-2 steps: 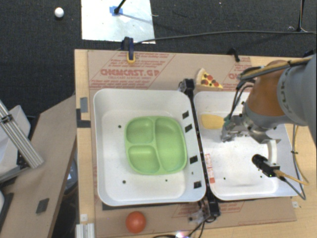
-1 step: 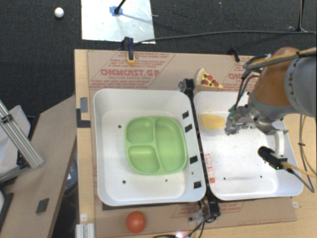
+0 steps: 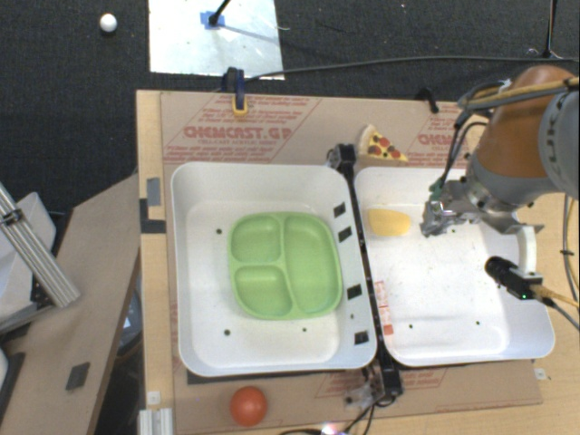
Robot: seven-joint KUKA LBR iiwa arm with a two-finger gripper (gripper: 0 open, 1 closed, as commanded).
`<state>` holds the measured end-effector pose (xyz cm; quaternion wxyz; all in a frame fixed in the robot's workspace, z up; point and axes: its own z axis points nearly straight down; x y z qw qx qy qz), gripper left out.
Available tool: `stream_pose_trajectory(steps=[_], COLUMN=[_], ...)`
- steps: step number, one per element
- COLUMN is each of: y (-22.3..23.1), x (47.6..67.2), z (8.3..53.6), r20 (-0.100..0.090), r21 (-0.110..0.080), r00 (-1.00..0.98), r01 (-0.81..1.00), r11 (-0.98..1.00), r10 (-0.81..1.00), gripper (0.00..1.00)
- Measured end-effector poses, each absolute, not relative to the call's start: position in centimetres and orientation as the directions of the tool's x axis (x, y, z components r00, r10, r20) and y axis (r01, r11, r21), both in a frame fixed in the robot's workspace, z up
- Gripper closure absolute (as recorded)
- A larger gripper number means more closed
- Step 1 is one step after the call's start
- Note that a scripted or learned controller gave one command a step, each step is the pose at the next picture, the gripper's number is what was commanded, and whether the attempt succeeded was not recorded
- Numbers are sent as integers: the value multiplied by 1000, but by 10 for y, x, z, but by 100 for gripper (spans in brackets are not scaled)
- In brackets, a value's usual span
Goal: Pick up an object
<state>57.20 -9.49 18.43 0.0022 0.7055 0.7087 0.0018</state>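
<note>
One yellow block (image 3: pixel 391 222) lies just left of the gripper (image 3: pixel 433 217), whose grip state I cannot tell.

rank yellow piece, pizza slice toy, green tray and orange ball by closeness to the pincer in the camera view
Nearest to the pincer first:
1. yellow piece, just left, right bin
2. pizza slice toy, beyond the bins' far edge
3. green tray, left bin
4. orange ball, bench's near edge
</note>
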Motion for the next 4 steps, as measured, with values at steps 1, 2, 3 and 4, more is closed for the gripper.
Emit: stream_pose_trajectory(steps=[1,2,3,4], y=[-95,-43,8,65], x=[573,562,541,526], z=[214,205,214,209], r20=[-1,2,3,3], r21=[5,0,2,0], r00=[-5,-9,-10,-10], r01=[1000,1000,1000,1000], r11=[5,9,10,10], r10=[1000,1000,1000,1000], gripper=[100,100,100,100])
